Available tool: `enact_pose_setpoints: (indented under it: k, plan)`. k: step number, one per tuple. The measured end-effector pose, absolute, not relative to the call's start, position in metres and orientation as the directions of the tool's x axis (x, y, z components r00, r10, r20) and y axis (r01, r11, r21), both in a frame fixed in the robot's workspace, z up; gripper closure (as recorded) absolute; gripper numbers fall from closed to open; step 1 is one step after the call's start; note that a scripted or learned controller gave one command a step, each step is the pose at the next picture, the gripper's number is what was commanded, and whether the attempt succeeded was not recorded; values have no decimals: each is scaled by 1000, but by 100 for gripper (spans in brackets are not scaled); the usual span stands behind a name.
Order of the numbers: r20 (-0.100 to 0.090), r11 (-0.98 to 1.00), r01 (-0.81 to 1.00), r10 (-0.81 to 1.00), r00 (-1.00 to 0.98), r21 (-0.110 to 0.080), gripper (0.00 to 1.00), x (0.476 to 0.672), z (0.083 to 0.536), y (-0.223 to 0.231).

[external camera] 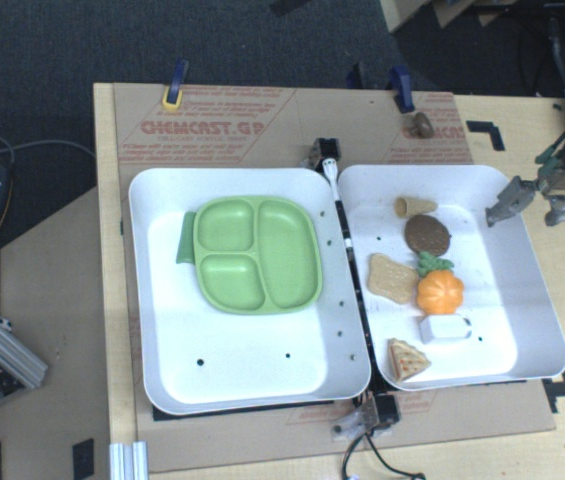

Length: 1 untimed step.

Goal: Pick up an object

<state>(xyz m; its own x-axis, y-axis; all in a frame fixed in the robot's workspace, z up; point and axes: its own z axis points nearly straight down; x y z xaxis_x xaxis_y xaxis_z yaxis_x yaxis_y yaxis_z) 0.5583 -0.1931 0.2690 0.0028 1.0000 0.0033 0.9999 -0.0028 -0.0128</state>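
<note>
Two shallow white plastic bins, left (pixel 162 348) and right (pixel 532 298), sit side by side on a brown paper-covered tabletop (pixel 262 118). A light green three-compartment plastic plate (pixel 258 254) lies in the left bin. Blue clamps (pixel 175 86) grip the far edge.

Right bin's (pixel 522 268) right half lies open; toys (pixel 427 288) crowd its left.
</note>
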Motion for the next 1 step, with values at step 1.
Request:
enact_pose_setpoints:
  k: [1]
  plan:
    - [0,0,1000,1000,0,-1,0,560,275,-193]
